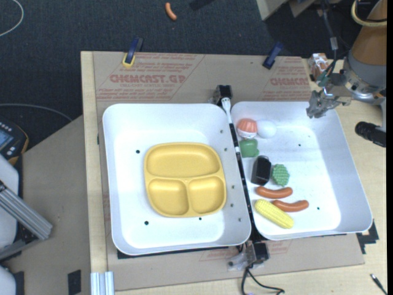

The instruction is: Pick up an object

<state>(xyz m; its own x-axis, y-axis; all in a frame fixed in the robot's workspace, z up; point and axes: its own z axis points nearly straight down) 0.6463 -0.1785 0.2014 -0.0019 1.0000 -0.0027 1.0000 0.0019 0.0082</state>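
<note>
Gripper [319, 107], finger state unclear, hovers at the right bin's [344, 158] far rim; toy food clusters well left, so descending here risks missing.

A robotics lab, not a home. Two white bins [116, 165] set side by side on a cardboard sheet [184, 72] printed with a maker's name, held down by clamps [131, 53]. Dark carpet [73, 17] around the bench, loose cables [258, 281], aluminium framing [24, 217] at the left, toy food [273, 214] as test pieces.
</note>
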